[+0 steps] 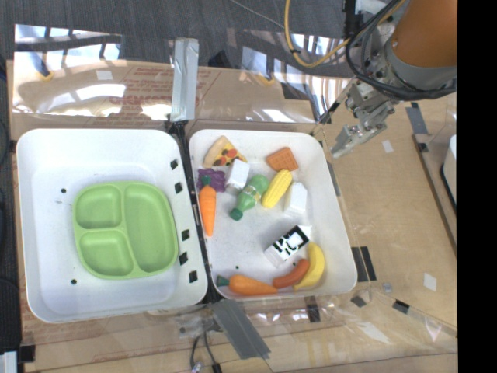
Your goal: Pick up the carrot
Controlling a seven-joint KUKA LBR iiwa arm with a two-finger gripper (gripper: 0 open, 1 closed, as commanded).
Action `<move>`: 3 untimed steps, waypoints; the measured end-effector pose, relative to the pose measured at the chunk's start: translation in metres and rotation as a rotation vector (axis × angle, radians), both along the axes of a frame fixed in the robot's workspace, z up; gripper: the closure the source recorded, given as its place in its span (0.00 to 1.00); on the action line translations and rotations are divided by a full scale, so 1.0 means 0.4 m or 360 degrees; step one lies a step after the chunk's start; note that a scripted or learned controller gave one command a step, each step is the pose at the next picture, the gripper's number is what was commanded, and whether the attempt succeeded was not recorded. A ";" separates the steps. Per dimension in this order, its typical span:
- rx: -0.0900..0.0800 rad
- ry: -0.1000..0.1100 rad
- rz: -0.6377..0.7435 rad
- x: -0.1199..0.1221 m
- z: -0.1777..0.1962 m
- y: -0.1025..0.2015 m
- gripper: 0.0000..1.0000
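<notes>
While reaching in from right, claw (359,134) empty, grip state unclear, carrot (207,209) untouched.

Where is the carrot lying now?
The carrot lies in the right bin, along its left wall, just below the purple toy and left of the green bottle.
</notes>
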State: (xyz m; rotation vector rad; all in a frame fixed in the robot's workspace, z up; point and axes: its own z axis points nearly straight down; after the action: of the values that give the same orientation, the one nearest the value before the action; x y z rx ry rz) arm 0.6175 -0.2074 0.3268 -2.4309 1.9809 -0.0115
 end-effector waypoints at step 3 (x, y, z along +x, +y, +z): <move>0.0013 0.0034 0.0131 0.020 -0.282 0.037 1.00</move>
State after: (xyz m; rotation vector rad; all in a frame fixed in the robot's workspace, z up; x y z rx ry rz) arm 0.6255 -0.1927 0.2140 -2.5154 1.8833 0.0230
